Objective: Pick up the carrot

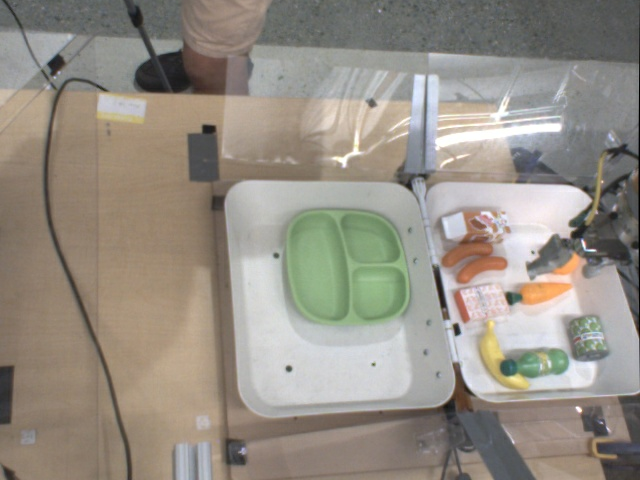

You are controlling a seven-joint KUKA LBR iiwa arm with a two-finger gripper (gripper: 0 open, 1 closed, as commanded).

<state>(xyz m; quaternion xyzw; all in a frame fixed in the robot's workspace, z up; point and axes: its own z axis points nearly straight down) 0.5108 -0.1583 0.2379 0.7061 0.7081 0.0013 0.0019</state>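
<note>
The carrot [545, 293] is orange with a green stub at its left end. It lies flat, pointing right, in the middle of the right bin [535, 200]. My gripper [551, 259] hangs low over the bin, just above and slightly right of the carrot in the camera view. A small orange patch shows beside its tip; what that patch is cannot be made out. The carrot rests on the bin floor, apart from the gripper.
Sharing the right bin are a red and white carton [480, 226], two sausages [478, 258], a red box [482, 301], a banana [490, 353], a green bottle [535, 364] and a green can [588, 336]. A green divided plate [348, 266] lies in the left bin [250, 368].
</note>
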